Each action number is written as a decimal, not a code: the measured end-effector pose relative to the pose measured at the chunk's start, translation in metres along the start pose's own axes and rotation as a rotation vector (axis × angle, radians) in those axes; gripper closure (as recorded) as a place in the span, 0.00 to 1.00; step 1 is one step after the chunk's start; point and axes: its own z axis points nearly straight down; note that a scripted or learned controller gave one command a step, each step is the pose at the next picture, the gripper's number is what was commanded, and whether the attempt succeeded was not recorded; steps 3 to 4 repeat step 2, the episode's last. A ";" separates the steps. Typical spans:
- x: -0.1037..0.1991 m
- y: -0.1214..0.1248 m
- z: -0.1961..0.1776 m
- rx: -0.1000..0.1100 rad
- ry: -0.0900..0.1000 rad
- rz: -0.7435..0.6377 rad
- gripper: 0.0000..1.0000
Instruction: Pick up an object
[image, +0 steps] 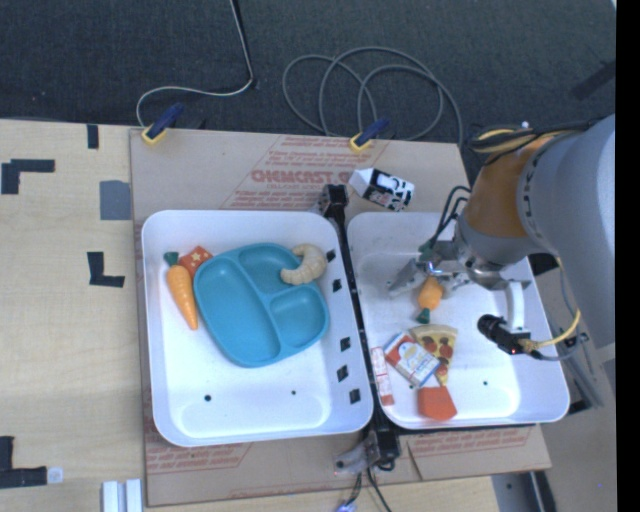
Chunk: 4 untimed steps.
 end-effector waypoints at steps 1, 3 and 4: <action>0.000 0.000 -0.010 -0.001 -0.001 0.000 1.00; 0.071 -0.023 -0.099 0.002 0.002 -0.002 1.00; 0.071 -0.023 -0.099 0.002 0.002 -0.002 1.00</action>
